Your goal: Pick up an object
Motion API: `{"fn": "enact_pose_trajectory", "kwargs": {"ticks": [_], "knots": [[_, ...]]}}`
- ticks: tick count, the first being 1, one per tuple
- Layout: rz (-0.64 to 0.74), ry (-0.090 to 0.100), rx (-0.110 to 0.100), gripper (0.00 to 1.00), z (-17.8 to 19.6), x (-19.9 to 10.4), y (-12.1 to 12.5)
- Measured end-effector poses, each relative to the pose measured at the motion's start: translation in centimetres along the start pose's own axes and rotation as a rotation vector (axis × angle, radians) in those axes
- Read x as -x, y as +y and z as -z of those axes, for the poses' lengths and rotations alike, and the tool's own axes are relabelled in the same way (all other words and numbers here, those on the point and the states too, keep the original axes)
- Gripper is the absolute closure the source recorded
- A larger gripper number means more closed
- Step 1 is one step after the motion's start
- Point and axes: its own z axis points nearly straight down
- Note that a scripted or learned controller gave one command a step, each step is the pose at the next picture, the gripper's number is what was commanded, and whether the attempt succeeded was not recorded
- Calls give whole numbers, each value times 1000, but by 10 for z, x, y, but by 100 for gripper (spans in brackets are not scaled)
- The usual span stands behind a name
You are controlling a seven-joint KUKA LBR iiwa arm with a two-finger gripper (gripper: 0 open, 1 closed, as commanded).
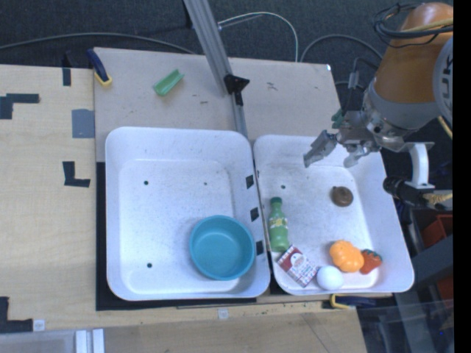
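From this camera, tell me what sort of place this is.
Likely a robot grasping test bench in a lab. Two white bins sit side by side holding toy items: a blue bowl, a green bottle. The arm's gripper hangs above the right bin.

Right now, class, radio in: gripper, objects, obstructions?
Gripper open, holding nothing, above right white bin. Small brown round object lies nearest. Nothing between them.

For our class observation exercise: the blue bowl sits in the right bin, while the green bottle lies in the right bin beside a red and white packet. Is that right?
Not quite. The camera view shows the blue bowl in the left bin, not the right one. The rest holds: the green bottle lies in the right bin beside the red and white packet.
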Motion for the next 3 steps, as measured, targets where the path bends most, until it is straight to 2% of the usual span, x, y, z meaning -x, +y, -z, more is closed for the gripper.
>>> {"fn": "enact_pose_trajectory", "kwargs": {"ticks": [1, 2, 3], "knots": [[0, 0, 0, 0, 0, 0, 0], [-2, 0, -4, 0, -45, -6, 1], [-2, 0, -6, 0, -94, 0, -7]]}}
